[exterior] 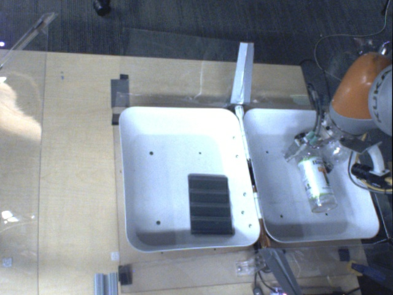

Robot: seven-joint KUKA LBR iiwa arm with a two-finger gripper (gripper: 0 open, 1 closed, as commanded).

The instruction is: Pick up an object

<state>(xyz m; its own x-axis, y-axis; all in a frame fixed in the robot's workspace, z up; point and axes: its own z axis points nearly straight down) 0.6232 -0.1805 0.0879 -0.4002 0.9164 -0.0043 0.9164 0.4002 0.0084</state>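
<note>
A clear plastic bottle (318,184) with a green-and-white label lies on its side in the right bin (276,195), its long axis running toward the near edge. My gripper (312,144) hangs over the bottle's far end, right at or just above its top; whether it touches the bottle I cannot tell. The grey arm with its orange band (359,94) comes in from the right above that bin. A black ribbed rectangular block (210,204) lies flat in the left bin (153,165), toward its near right side.
A low divider wall (249,171) separates the two bins. Cables (368,174) trail beside the wrist at the right bin's right rim. A metal strut (243,72) stands behind the bins, and a clear panel (24,103) covers the bench at left.
</note>
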